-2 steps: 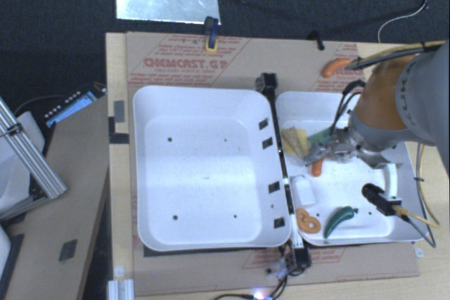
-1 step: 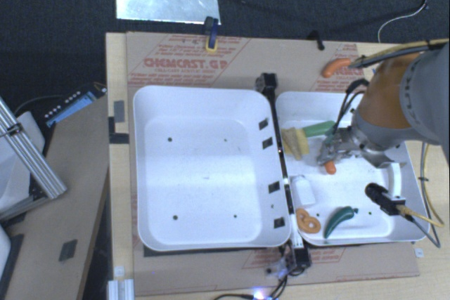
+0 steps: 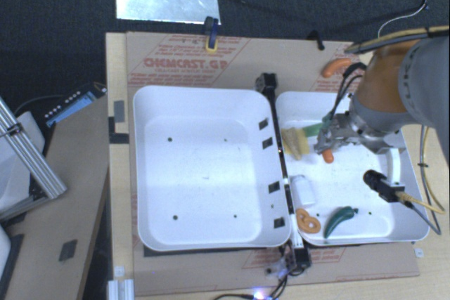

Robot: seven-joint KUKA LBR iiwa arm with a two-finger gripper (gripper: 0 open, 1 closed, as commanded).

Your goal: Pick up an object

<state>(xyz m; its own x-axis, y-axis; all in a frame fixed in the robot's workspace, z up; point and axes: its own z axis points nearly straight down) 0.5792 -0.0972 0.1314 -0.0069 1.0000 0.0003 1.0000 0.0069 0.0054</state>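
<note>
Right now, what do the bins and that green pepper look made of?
Bins: smooth white plastic by the look, with molded rounded rims and a faint sheen. Green pepper: likely a plastic toy, uniformly dark green and slightly glossy, though too small to be sure.

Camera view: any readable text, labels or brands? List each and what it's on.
"CHEMCAST GP": red print on the brown protective sheet under the bins, behind the left bin, reading roughly so since it is blurred.
Smaller red print repeats on the same sheet near the right bin and along the front edge: too blurred to read.
Grey device at the left has markings: too small to read.
</note>
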